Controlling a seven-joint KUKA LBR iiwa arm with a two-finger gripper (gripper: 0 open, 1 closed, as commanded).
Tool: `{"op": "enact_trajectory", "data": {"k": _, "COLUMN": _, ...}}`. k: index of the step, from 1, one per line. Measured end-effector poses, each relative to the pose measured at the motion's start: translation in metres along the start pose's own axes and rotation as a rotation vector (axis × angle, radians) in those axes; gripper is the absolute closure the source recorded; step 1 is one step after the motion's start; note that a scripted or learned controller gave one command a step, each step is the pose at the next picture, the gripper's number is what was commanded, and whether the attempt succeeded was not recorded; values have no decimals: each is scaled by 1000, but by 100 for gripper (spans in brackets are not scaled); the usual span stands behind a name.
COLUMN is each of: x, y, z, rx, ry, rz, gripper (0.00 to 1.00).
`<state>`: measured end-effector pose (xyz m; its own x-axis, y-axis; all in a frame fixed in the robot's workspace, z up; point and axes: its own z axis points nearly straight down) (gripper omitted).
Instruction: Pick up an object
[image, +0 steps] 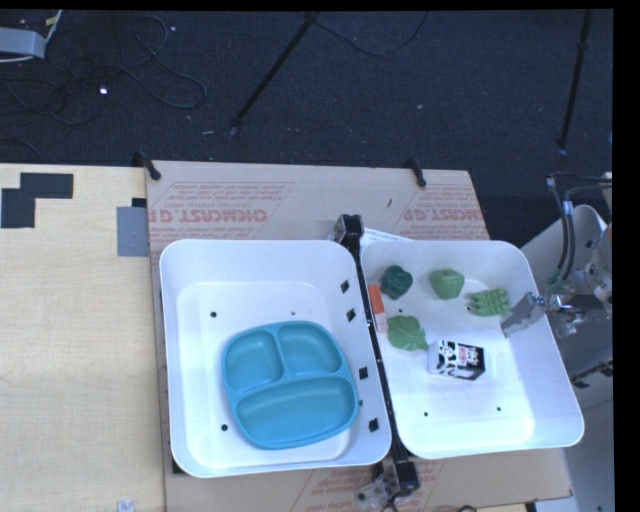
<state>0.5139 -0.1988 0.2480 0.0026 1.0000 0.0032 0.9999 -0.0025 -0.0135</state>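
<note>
The right bin (500, 420) holds several small objects. A dark green lump (397, 281) and a light green lump (447, 284) lie near its far wall. A ridged green piece (489, 301) sits to their right, and another green piece (407, 333) lies near the divider. A black-and-white carton (459, 359) lies in the middle. My gripper (522, 314) hangs over the bin's right edge, just right of the ridged green piece, with nothing seen held.
The left bin (190, 300) holds a blue divided plate (288, 385). An orange strip (376, 303) lies along the divider between the bins. Cardboard (260, 205) lies under both bins. The arm (585, 290) enters from the right.
</note>
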Motion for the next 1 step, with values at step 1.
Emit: {"op": "enact_trajectory", "data": {"k": 1, "x": 0, "y": 2, "z": -6, "rx": -12, "ry": -3, "rz": -3, "gripper": 0}}
